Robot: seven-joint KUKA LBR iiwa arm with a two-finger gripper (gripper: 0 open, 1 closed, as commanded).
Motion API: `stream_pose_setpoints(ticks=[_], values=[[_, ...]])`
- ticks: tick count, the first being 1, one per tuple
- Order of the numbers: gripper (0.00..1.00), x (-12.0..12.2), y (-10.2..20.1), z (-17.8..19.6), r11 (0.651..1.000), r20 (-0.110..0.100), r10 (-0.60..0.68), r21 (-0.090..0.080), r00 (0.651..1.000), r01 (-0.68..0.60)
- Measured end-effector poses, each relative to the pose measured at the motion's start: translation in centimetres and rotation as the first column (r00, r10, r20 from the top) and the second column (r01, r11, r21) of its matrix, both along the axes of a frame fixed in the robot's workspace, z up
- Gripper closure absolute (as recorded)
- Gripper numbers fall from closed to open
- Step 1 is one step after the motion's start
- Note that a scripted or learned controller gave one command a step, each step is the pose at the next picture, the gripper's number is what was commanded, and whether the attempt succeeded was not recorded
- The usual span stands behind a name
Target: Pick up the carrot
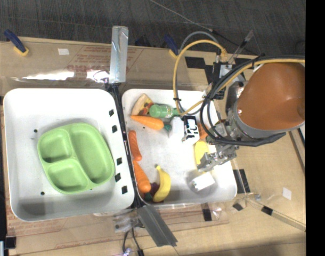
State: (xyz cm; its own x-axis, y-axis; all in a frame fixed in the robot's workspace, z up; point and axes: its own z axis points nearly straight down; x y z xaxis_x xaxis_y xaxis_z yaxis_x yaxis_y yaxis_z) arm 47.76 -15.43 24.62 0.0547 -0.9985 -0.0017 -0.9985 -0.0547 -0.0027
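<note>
Two shallow white plastic bins side by side on the bench. In the left bin [16, 111], a light green three-compartment plate [75, 157]. In the right bin [176, 164], the long orange tapered carrot [147, 122] lying flat near the far left corner, just in front of a pale wedge-shaped slice [140, 103] and a green leafy toy vegetable [160, 111]. Along the left wall, a slim reddish-orange sausage-like piece [133, 145] and another orange piece [141, 179], then a yellow banana [163, 184] at the near corner. Over the right side, the metal two-finger gripper [214, 160], beside a yellow rounded item [201, 151] and above a white block [202, 182], well apart from the carrot. Open or closed: cannot tell.
</note>
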Motion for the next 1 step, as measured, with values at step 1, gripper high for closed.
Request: stream_pose_setpoints(ticks=[1], values=[[1.0,0.15,0.18,0.98,1.0,0.001,0.006,0.001,1.0,-0.006]])
